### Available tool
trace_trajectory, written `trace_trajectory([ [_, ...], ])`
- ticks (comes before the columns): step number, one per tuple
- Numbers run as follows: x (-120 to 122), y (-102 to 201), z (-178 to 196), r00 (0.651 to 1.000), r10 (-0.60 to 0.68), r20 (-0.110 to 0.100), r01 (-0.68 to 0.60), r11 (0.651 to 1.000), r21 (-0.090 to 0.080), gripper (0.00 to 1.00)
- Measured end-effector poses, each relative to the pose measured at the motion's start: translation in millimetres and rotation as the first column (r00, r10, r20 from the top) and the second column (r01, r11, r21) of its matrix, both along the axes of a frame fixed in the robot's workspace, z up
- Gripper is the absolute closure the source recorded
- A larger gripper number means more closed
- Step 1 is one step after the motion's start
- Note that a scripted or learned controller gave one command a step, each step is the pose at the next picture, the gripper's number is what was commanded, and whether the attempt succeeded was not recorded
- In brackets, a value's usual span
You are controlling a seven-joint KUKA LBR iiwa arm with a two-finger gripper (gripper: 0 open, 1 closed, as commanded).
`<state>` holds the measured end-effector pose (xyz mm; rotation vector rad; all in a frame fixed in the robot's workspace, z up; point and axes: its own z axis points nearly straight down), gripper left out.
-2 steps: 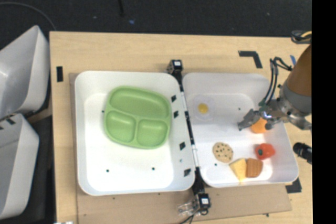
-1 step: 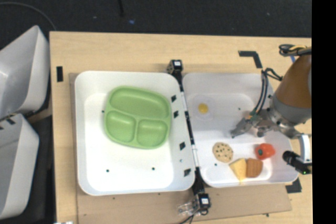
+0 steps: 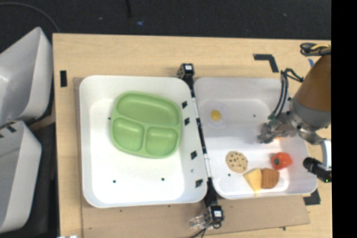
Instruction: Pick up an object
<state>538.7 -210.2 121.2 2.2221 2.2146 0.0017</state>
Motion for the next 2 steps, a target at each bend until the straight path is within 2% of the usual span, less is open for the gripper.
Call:
trace_trajectory([
  [2, 7, -4, 118, 1.000, 0.008, 0.003, -0.008, 1.000, -0.001, 1.00],
])
